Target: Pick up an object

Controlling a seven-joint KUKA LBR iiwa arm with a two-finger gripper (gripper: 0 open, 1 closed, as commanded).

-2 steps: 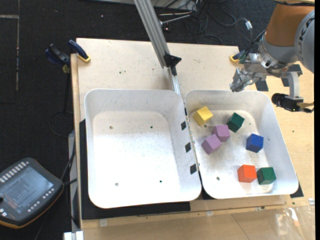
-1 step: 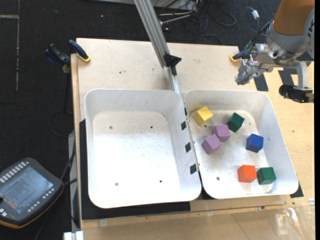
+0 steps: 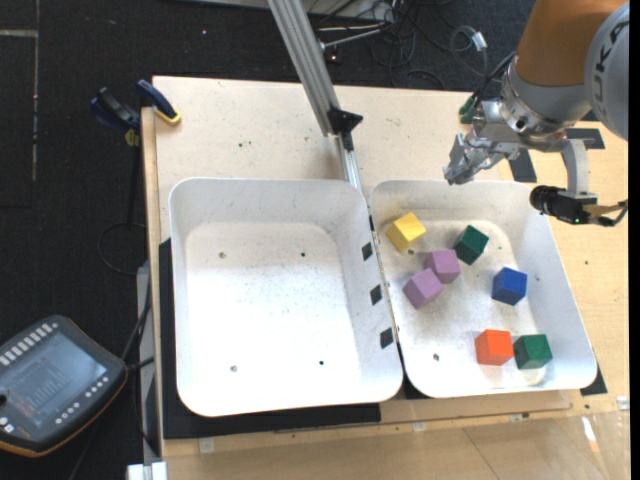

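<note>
Nearest in right bin (image 3: 566,298): orange cube (image 3: 493,347) touching green cube (image 3: 533,350). Mid: blue cube (image 3: 509,285), two purple cubes (image 3: 433,275) touching. Farther: dark green cube (image 3: 471,243), yellow cube (image 3: 407,231). Beyond far rim: end effector (image 3: 462,168), aloft, nothing pinched; spread or pressed, cannot tell. Risk: touching pairs jamming or sliding under descent.

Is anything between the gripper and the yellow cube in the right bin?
Nothing visible. The gripper hangs above the right white bin's far edge, and the yellow cube lies uncovered near the far left corner, apart from the two purple cubes.
</note>
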